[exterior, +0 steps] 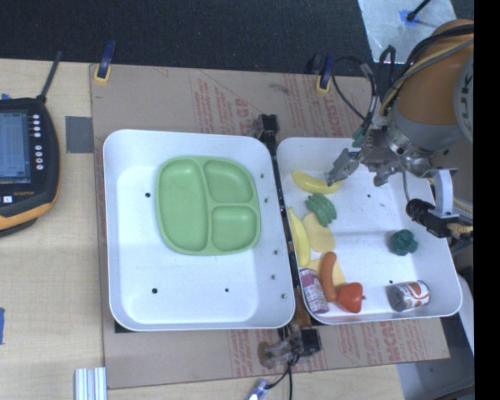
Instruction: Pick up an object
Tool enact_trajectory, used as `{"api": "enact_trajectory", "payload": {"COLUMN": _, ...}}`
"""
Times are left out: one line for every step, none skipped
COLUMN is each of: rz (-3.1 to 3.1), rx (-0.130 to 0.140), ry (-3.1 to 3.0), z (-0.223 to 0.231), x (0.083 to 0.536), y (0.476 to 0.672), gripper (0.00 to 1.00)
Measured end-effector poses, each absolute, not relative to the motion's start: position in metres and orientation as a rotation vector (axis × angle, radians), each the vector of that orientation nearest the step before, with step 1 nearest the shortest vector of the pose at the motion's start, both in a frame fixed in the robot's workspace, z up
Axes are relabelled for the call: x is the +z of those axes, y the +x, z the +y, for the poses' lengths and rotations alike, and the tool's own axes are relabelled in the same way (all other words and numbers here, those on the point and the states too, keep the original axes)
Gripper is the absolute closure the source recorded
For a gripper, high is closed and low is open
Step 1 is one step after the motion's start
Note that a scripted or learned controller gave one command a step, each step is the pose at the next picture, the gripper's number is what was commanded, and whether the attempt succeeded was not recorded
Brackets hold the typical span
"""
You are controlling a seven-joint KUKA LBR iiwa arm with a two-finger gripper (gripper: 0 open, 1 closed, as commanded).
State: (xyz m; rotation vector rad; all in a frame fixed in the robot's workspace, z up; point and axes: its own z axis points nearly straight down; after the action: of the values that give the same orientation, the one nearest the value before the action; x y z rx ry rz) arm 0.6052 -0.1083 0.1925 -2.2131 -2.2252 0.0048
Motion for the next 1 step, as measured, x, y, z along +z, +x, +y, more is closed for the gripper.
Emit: {"api": "enact_trajectory", "payload": {"rz": -2.226, "rx": 0.009, "ry": -2.211, "z": -0.0945, "x": 0.0906, "y": 0.6297, "gripper": 0.0}}
